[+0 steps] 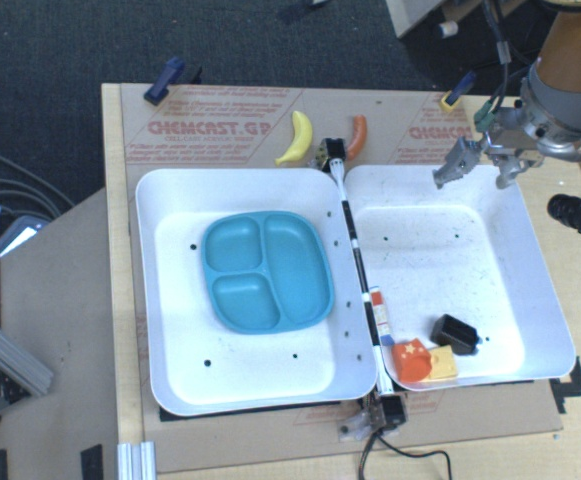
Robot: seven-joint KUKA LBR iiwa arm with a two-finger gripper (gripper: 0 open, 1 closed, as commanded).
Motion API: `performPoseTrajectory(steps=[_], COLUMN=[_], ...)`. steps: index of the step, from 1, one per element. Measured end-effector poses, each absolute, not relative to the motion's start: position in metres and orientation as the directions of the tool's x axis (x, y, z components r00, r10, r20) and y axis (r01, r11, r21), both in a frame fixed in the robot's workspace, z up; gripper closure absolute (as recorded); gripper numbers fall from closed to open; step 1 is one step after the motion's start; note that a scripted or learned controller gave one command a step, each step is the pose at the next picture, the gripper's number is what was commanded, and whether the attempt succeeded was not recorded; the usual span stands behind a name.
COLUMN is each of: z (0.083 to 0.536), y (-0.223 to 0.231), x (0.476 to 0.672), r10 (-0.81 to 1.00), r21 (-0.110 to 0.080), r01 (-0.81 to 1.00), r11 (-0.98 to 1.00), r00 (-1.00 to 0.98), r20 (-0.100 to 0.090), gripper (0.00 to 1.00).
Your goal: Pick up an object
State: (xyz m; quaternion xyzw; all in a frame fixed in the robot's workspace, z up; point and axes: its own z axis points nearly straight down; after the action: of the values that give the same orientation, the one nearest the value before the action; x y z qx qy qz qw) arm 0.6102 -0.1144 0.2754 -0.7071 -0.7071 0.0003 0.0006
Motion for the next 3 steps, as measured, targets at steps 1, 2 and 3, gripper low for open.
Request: performPoseTrajectory(steps=[1, 2, 3], z=[0.088, 0.099, 0.235], y=[-0.106, -0.106, -0.028], x=[0.611, 0.612, 0.596], r10=[1.0, 1.0, 1.0], r21=[-0.003, 0.001, 0.002], r01=[1.0, 1.0, 1.0], r11=[-0.001, -0.002, 0.001], r00=[0.001, 0.002, -0.001], r20=[0.001, 0.001, 0.001], gripper=[0.0, 1.0, 1.0])
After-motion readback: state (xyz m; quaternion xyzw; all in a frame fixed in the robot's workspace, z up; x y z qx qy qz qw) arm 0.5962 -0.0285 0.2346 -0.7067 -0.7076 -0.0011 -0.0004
